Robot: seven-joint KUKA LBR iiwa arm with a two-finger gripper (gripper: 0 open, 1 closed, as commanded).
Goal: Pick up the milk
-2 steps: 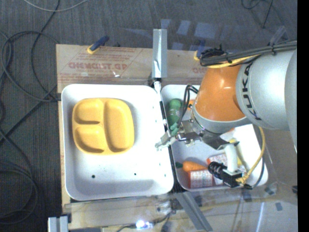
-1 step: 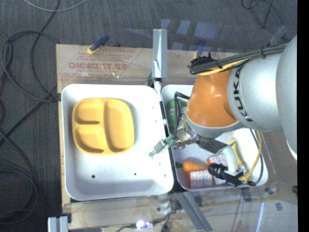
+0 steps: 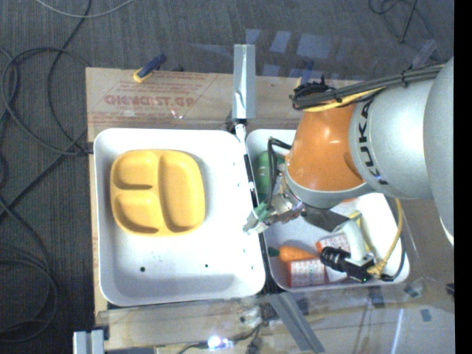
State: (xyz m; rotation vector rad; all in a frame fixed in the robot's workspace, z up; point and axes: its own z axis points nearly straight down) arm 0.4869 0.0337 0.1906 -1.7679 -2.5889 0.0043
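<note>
The milk (image 3: 307, 273) appears to be the red and white carton lying on its side at the front of the right bin (image 3: 391, 205). My gripper (image 3: 261, 217) hangs low at the left wall of that bin, near the divide between the two bins, to the left of and behind the carton. The big grey and orange arm hides much of the right bin. No object shows in the gripper.
An orange carrot (image 3: 293, 254) lies just behind the carton. A green bottle (image 3: 263, 169) lies along the right bin's left wall, behind the gripper. A yellow divided tray (image 3: 158, 191) sits in the left bin (image 3: 177, 271).
</note>
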